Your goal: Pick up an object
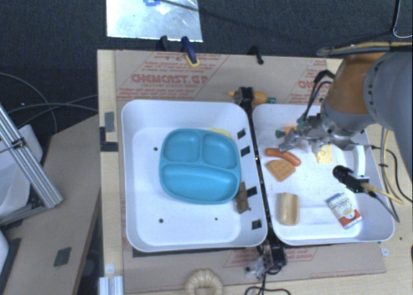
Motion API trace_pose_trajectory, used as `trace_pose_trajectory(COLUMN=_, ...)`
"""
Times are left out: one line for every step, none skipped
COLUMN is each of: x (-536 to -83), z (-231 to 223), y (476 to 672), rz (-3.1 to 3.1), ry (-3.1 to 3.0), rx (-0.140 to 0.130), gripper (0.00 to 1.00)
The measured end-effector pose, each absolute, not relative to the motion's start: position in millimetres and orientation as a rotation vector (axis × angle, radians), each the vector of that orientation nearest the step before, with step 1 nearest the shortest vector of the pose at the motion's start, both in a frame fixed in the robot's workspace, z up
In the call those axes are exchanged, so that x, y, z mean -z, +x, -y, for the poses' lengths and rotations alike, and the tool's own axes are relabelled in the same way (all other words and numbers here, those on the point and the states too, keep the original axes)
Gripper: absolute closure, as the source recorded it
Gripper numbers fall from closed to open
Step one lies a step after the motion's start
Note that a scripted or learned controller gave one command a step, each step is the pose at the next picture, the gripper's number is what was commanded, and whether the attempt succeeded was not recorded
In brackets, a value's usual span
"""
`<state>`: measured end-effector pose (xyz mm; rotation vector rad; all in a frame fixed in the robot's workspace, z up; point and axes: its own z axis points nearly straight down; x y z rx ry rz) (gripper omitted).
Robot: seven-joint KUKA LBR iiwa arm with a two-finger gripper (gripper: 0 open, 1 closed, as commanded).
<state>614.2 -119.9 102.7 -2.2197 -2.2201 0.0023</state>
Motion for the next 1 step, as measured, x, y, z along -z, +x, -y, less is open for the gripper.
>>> trace_pose_trajectory(x=-91.5, z=119.7, y=620.3, rz=2.231, ry=-2.231, rx=0.019, gripper=0.0)
